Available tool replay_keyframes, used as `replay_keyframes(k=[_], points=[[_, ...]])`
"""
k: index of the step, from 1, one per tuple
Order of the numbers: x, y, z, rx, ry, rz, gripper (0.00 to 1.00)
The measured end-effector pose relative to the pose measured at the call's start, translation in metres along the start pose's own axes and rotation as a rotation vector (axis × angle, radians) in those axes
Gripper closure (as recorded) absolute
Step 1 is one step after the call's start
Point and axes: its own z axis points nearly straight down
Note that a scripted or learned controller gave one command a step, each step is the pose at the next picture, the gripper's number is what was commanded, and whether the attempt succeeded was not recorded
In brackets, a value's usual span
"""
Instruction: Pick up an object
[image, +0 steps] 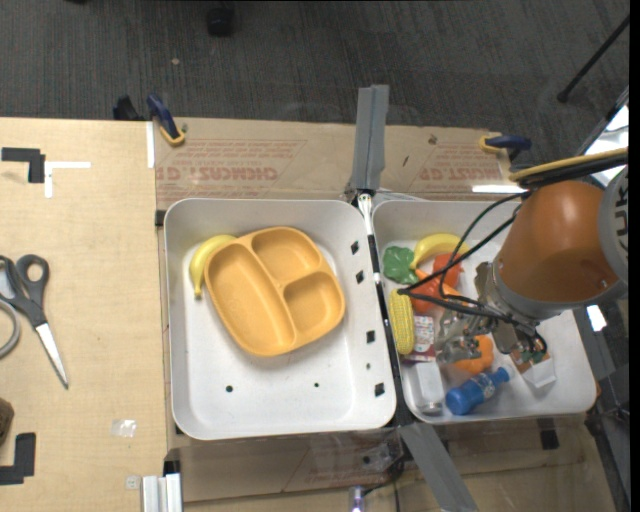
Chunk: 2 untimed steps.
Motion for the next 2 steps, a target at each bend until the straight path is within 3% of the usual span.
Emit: replay_keyframes(k=[1, 2], points=[[0.0001, 0.0001, 0.0, 0.0, 0.001, 0.0, 0.0], [-0.0019, 0.0, -0.0092, 0.002, -0.003, -0.002, 1.0]])
